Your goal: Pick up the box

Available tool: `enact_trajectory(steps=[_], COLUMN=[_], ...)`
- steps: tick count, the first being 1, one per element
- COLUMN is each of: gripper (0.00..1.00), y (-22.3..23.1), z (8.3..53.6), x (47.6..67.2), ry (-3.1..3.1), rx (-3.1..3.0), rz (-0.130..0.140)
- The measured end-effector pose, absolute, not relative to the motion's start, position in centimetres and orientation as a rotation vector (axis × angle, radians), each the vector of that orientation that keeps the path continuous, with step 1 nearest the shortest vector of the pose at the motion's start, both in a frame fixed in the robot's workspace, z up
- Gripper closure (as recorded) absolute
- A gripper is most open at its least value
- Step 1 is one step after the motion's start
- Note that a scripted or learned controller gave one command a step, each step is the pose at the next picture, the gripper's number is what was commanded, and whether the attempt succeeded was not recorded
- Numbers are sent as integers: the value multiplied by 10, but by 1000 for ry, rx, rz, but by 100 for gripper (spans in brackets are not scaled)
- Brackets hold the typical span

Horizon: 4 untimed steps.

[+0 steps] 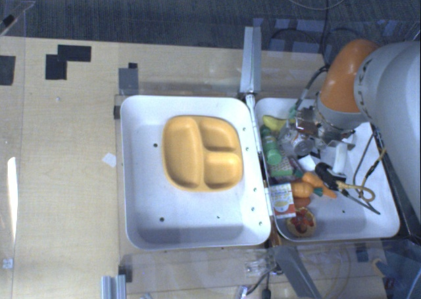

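The box (pixel 281 199) is a small white carton with a red end, lying against the left wall of the right bin (pixel 378 222), near its front. My gripper (pixel 300 138) reaches down from the grey and orange arm (pixel 345 84) into the cluttered back part of that bin, a little behind and to the right of the box. It hangs over green and dark items, apart from the box.
In the left bin (pixel 138 219) lies a yellow divided plate (pixel 201 152). The right bin holds a banana (pixel 274 122), green pieces (pixel 272 156), an orange (pixel 302 190), a small bowl of red fruit (pixel 302 223) and a dark-handled tool (pixel 339 184).
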<state>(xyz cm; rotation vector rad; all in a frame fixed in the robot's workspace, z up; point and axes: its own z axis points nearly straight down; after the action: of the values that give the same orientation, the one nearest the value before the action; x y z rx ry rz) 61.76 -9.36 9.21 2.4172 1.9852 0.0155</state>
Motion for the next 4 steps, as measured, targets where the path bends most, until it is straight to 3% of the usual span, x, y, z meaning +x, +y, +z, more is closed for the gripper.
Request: enact_trajectory(steps=[1, 2, 3, 4], gripper=[0, 0, 0, 0], y=[-87, -91, -106, -115], z=[91, 93, 101, 91], x=[651, 557, 632, 661], ry=[1950, 1911, 1837, 1601], rx=[2454, 2475, 2549, 2765], rz=[3, 23, 1, -73])
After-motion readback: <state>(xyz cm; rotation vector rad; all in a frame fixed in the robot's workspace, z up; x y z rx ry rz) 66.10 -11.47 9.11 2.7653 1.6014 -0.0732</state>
